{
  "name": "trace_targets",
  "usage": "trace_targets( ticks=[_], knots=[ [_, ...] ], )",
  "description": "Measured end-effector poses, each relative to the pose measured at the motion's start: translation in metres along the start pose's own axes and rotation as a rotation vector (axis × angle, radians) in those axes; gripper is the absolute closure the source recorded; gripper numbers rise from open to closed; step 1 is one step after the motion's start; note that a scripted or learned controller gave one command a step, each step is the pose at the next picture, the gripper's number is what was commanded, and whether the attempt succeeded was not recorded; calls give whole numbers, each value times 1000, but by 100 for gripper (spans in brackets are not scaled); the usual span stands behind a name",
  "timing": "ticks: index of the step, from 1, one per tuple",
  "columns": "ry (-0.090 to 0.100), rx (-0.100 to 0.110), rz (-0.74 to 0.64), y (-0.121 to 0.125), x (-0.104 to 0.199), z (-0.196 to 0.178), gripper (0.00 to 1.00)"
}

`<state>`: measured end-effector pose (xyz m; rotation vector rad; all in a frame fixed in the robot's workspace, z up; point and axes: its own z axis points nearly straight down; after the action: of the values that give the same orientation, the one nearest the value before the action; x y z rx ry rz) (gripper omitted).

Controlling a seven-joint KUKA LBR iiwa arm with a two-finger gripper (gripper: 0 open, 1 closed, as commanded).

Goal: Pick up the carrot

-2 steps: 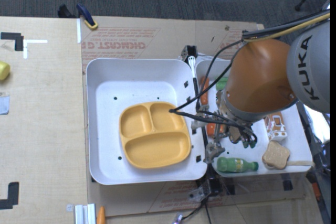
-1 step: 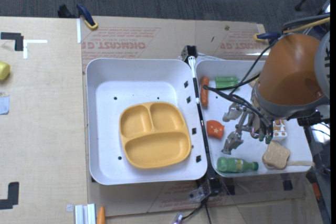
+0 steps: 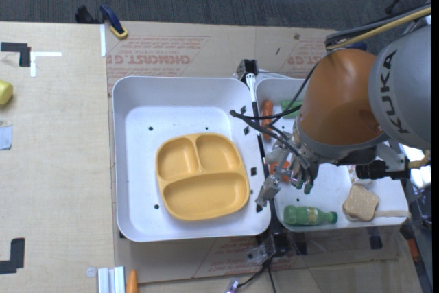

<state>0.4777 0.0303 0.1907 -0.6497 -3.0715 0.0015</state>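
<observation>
An orange piece that looks like the carrot [image 3: 267,108] lies at the far left corner of the right bin [image 3: 391,213], with a bit of green beside it. The arm and cables hide most of it. My gripper [image 3: 285,173] hangs low over the left side of the right bin, just in front of the carrot and close to the wall between the two bins. Small orange-red bits [image 3: 277,162] show at the gripper, and I cannot tell whether they are part of it or an object.
A green bottle [image 3: 310,216] lies at the right bin's near edge, with a slice of bread [image 3: 361,202] to its right. The left bin [image 3: 134,147] holds a yellow divided plate [image 3: 202,176]. A yellow object [image 3: 4,92] sits on the bench at the far left.
</observation>
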Motion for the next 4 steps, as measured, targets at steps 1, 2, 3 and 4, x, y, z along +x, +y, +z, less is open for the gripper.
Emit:
trace_targets(
  ticks=[1,2,3,4],
  knots=[
    [-10,-4,7,-9,-6,-284,0],
    [-3,-1,-299,52,22,-182,0],
    [-2,0,-396,33,14,-39,0],
    [0,0,-233,-2,-1,0,0]
  ],
)
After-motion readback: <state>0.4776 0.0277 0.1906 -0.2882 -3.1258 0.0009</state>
